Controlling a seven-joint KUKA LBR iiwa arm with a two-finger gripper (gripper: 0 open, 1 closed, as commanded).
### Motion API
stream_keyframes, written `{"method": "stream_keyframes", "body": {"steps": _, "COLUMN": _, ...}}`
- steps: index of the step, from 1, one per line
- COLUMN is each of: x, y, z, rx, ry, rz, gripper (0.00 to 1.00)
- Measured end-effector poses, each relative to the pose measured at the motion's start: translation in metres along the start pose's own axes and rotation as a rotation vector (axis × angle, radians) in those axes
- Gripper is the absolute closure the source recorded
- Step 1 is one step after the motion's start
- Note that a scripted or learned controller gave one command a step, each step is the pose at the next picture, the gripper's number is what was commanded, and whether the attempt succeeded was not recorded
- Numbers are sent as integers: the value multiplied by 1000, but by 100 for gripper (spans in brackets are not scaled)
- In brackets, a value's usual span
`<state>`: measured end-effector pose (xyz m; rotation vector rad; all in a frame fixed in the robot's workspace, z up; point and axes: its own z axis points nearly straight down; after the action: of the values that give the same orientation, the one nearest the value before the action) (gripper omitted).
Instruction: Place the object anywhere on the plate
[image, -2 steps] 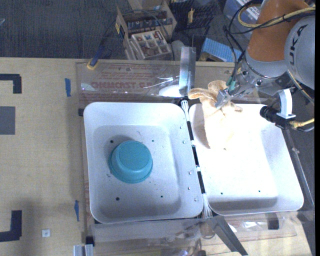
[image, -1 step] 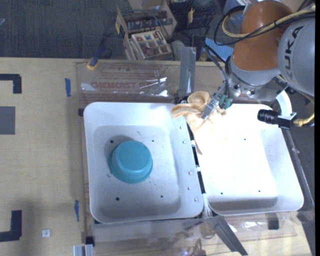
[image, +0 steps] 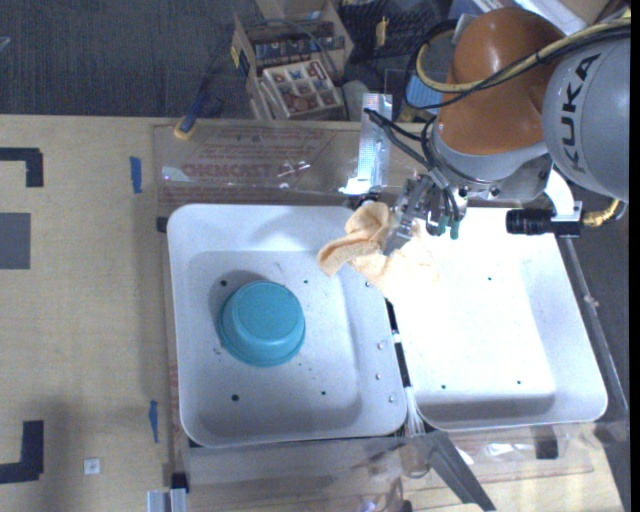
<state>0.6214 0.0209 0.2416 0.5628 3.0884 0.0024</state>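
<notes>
A: What colours are the two bins?

B: Both the left bin (image: 190, 250) and the right bin (image: 520, 330) are plain white, the right one glaring bright under the light.

A: And what's inside?

B: A solid teal-blue plate (image: 262, 322), no pattern, in the left bin. A pale yellow-orange cloth (image: 360, 250) hangs at the metallic grey hand (image: 405, 232).

A: The arm?

B: The arm (image: 590, 100) is grey with an orange band (image: 495, 70). The table (image: 70, 330) is light tan with black markings and blue tape bits.
</notes>
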Motion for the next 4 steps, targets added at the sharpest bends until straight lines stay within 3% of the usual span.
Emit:
{"method": "stream_keyframes", "body": {"steps": 1, "x": 31, "y": 32, "z": -5, "rx": -1, "ry": 0, "rz": -356, "gripper": 100}}
{"method": "stream_keyframes", "body": {"steps": 4, "x": 148, "y": 118, "z": 13, "rx": 0, "ry": 2, "rz": -364, "gripper": 100}}
